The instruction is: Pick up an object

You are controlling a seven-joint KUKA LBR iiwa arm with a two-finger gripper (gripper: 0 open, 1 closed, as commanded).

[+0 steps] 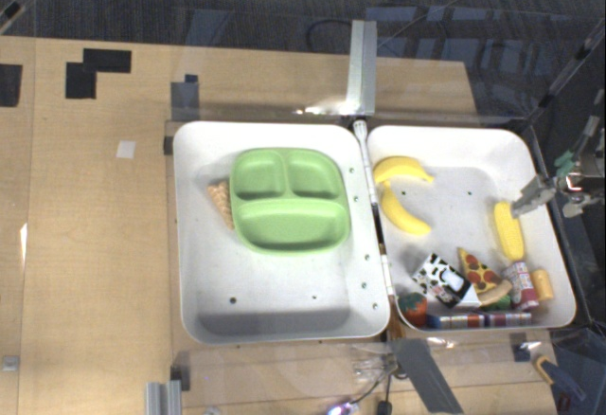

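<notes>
Bananas in right bin

**Two bins, side by side on the worktop**

Left bin has a divided plate in the middle, with a waffle tucked under its left edge. Right bin: two bananas on the left side, a corn cob on the right, and small stuff like a pizza slice piled along the front.

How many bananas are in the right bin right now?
2. One banana lies near the right bin's upper-left corner; the second banana sits just below it, along the left wall. The cluttered pile at the lower right might hide more.
</notes>
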